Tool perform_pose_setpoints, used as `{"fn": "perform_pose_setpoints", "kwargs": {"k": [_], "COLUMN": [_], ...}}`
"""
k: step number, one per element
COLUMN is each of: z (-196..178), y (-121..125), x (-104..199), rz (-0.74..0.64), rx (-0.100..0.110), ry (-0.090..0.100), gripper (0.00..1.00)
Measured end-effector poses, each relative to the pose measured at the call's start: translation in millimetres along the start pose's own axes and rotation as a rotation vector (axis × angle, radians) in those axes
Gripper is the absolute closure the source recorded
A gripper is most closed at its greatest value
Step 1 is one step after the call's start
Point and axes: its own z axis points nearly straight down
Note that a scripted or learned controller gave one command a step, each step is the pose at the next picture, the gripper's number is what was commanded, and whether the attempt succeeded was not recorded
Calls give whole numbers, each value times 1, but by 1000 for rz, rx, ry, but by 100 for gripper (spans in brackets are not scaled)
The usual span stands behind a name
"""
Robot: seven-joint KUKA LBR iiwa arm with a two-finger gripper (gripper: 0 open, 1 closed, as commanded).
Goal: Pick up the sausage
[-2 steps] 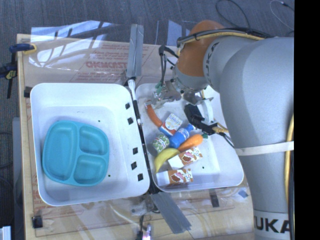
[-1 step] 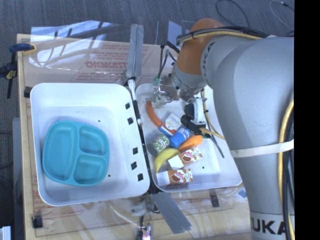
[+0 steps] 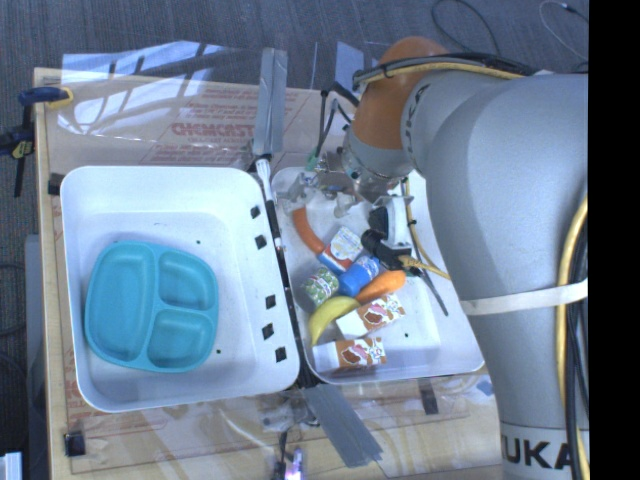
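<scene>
Left bin (image 3: pixel 75 208) holds a teal divided plate (image 3: pixel 152 306), nothing else on it; right bin (image 3: pixel 455 353) carries the clutter and the target.

Sausage (image 3: pixel 306 232): reddish-orange, lying at a slant in the upper-left part of the right bin, near the divider between bins; flat on the bin floor, so not picked yet. Just beside its lower end sits a small blue-and-white packet (image 3: pixel 340 251); further down a green-topped can (image 3: pixel 322 287), banana (image 3: pixel 331 317), carrot (image 3: pixel 380 286) and two snack cartons (image 3: pixel 365 333).

Progress, judged from this: approach stage only; grasp and lift both left to do.

Arm (image 3: pixel 500 218) reaches in from the right, orange band (image 3: pixel 385 108) above the wrist, wrist pointed down over the upper end of the right bin; gripper (image 3: pixel 335 190) hangs just right of the sausage's upper end, close but apparently not around it. Claw state: cannot tell, wrist hardware and cables hide it.
</scene>
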Motion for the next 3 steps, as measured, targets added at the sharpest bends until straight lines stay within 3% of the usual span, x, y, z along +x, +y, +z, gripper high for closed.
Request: {"fn": "perform_pose_setpoints", "kwargs": {"k": [1,2,3], "z": [-8,28,18], "y": [2,-13,-13], "x": [-34,-22,-22], "rz": [-154,-252,-255], "rx": [-1,2,2], "ry": [-1,1,0], "gripper": [0,0,100]}}
